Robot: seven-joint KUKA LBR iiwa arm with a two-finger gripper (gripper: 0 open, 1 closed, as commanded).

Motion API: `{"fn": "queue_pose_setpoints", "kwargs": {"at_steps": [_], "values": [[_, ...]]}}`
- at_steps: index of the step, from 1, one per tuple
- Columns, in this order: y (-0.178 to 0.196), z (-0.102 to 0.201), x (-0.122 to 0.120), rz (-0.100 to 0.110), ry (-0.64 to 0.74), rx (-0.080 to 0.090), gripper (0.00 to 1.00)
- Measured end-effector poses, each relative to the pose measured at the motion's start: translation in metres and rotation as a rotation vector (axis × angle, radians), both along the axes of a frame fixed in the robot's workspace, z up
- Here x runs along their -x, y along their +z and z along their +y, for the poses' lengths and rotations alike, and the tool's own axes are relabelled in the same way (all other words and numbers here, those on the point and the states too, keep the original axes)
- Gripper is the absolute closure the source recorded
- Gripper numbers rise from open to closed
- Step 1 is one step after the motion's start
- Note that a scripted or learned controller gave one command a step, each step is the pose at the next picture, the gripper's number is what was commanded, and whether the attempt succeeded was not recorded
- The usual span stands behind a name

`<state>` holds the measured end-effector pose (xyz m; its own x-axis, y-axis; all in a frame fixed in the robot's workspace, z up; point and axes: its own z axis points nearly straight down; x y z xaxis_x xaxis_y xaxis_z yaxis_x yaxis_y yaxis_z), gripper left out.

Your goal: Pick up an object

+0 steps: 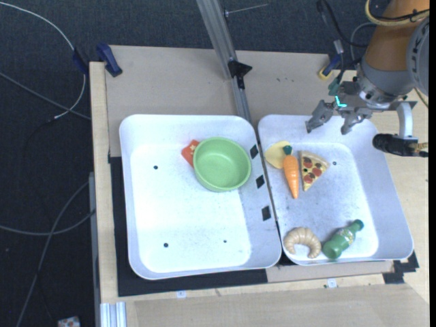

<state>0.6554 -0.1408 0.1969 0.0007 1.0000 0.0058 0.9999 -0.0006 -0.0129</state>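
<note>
1. The worktop (pixel 170 80) is a pale wooden board that carries two shallow white bins side by side, with dark floor and loose cables around it.
2. The left bin (pixel 170 244) sits toward the left of the worktop; a slanted metal post (pixel 218 26) rises from behind the gap between the two bins.
3. The right bin (pixel 371 203) lies just beside the left one, their inner rims touching or nearly so.
4. The arm (pixel 395 33), grey with an orange band, reaches in from the upper right and hangs over the back rim of the right bin.
5. A green bowl (pixel 221 163) stands upright in the back part of the left bin, with a small red-orange object (pixel 189 151) touching its left side, partly hidden by the bowl.
6. The gripper (pixel 338 121) hovers above the right bin's back edge, its two fingers spread wide apart with nothing between them.
7. In the back half of the right bin, a toy carrot (pixel 291 176) lies lengthwise, its green top toward the back, resting against a yellow piece (pixel 276 155) on its left.
8. A pizza slice (pixel 313 170) lies just to the right of the carrot, near or touching it.
9. At the front of the right bin, a croissant (pixel 304 241) lies beside a green bottle (pixel 342 240) that lies on its side, the two close together.
</note>
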Motion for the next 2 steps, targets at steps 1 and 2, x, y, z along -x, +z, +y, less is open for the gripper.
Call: {"fn": "queue_pose_setpoints", "kwargs": {"at_steps": [1,2], "values": [[0.003,0.0,-0.001,-0.005,0.0,0.001,0.0],[-0.041,-0.004,-0.004,0.001,0.0,0.001,0.0]]}}
